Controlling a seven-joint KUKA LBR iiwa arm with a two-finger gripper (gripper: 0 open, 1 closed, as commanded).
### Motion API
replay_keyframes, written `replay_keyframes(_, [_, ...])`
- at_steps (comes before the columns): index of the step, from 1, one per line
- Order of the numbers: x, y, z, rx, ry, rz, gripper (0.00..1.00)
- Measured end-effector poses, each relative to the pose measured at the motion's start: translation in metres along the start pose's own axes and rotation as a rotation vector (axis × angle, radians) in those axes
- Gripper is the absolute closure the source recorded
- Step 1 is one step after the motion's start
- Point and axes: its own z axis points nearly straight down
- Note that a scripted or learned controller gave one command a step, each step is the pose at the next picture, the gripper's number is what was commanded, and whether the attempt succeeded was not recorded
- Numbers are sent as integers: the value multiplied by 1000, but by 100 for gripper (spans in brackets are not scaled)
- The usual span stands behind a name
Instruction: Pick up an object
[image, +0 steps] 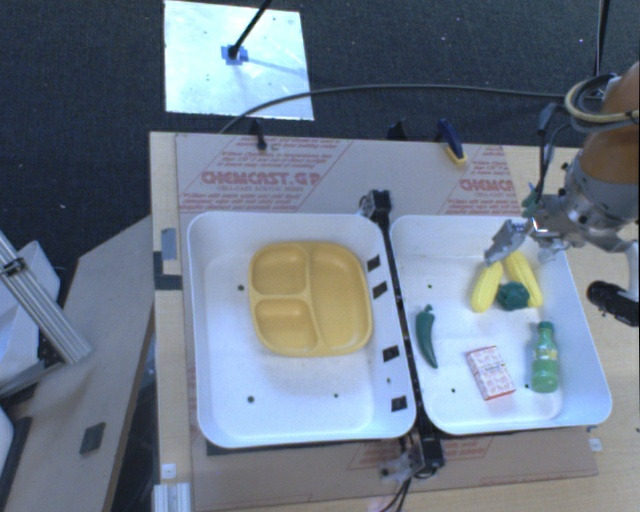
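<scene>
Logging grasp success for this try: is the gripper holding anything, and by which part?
Nothing is held. The gripper hangs open just above the upper ends of the two corn cobs in the right bin, with nothing between its fingers.

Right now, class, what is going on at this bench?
A robot arm reaches in from the right, its gripper hovering just above two yellow corn cobs in the right bin. A green pepper, a small box and a green bottle lie nearby. The left bin holds a yellow tray.
</scene>
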Motion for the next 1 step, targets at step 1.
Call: replay_keyframes(1, [0, 2, -6, -11, -2, -2, 0])
